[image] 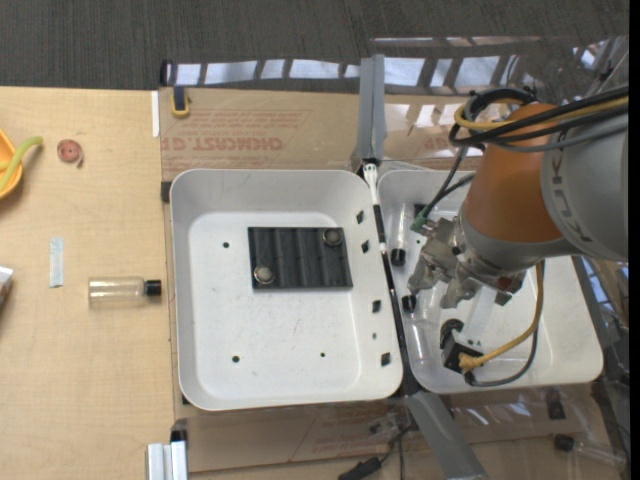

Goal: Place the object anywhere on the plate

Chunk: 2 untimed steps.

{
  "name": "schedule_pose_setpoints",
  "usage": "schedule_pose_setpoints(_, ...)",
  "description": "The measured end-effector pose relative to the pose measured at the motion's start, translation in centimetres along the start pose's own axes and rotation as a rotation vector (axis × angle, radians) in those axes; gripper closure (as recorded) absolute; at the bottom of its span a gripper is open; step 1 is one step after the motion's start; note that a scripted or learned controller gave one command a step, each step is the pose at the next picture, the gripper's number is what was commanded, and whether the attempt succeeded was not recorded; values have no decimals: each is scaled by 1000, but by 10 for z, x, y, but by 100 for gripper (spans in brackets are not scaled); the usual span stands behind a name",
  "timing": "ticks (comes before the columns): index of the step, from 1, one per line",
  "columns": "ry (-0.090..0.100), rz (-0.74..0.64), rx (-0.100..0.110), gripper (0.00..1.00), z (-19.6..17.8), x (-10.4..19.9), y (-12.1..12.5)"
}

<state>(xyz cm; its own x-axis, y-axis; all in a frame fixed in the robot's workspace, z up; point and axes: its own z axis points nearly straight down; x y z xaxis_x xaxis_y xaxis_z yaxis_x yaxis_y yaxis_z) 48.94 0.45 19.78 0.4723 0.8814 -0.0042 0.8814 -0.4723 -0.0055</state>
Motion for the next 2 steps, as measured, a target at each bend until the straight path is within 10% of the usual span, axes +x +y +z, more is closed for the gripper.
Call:
schedule_pose_setpoints(1, 0, 25, -1, 100, 8, 4, 50)
schedule_pose_setpoints(2, 1, 3, -4, 100, -77, 5, 149)
